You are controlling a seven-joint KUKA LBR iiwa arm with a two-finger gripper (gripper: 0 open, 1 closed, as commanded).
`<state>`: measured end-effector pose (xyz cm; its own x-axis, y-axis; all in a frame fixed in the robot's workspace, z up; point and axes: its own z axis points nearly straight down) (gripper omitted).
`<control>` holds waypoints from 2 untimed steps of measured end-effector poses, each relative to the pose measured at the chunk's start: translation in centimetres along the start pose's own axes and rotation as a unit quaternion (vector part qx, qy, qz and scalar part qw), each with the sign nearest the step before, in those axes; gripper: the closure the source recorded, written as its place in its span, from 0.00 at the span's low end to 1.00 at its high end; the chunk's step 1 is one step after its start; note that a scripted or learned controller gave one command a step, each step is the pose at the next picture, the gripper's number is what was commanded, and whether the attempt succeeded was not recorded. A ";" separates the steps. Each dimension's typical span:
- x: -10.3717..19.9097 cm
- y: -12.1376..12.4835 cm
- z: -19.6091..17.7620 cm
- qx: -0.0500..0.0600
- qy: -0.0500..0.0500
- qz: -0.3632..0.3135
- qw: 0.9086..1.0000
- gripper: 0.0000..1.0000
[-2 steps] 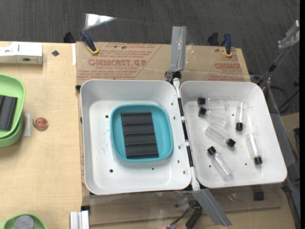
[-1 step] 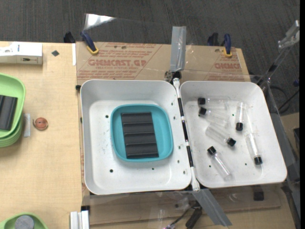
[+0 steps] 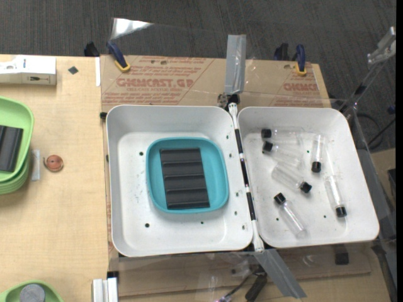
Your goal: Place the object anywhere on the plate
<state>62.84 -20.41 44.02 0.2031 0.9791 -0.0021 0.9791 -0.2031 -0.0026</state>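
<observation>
In the camera view, one teal plate [image 3: 187, 175] is seen centred in the left bin [image 3: 126, 231], with one dark ribbed block [image 3: 184, 177] lying on it. Six clear, black-capped tubes [image 3: 288, 212] are counted scattered in the right bin [image 3: 359, 222], at three o'clock from the plate. A green tray [image 3: 16, 145] is placed at nine o'clock.

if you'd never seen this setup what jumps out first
The eye lands first on the square teal plastic plate in the middle of the left shallow white bin, with a dark ribbed rectangular insert lying on it. Next come the clear plastic vials with black caps, scattered at all angles across the right shallow white bin. A lime-green tray pokes in at the left edge of the bench.
</observation>
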 end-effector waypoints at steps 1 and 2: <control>0.0 0.0 0.0 0.000 0.000 0.000 1.000 0.00; 0.0 0.0 0.0 0.000 0.000 0.000 1.000 0.00</control>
<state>62.84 -20.41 44.02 0.2032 0.9791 -0.0021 0.9791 -0.2032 -0.0027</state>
